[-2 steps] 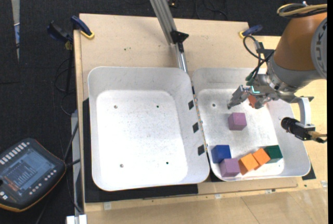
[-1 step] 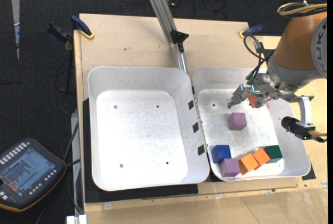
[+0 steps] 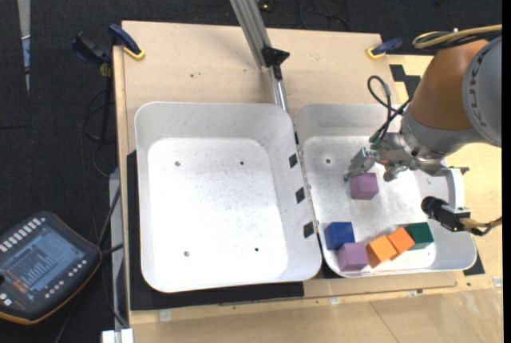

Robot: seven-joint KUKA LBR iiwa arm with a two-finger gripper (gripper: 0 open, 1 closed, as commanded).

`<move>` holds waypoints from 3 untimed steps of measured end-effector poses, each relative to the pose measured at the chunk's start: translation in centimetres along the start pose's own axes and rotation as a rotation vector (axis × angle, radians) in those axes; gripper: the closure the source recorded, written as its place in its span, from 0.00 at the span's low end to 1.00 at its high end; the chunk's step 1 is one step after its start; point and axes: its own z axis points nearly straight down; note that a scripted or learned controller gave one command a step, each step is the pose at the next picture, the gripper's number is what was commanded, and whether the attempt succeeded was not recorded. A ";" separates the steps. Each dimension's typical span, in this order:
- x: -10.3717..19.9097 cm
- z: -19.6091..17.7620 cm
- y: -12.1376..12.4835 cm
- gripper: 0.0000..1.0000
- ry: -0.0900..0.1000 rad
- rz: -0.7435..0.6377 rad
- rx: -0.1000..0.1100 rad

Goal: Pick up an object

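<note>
Camera view: hand [image 3: 369, 166] sits in right bin [image 3: 319, 134], fingers spread open, gripping nothing; purple cube [image 3: 364, 187] lies just below the fingertips, toward the camera, apart from 4 blocks [image 3: 375, 244] at the near rim.

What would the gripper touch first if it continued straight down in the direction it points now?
Probably the purple cube in the right bin: the gripper hangs just above it, pointing down at it. Depth is hard to judge from this slanted view, so it could slip past an edge.
</note>
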 end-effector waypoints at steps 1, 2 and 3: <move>0.0 5.2 0.0 0.00 -0.001 -0.001 -0.004; 0.0 3.9 0.1 1.00 0.000 -0.001 -0.007; 0.2 -2.4 0.2 1.00 -0.001 -0.004 -0.011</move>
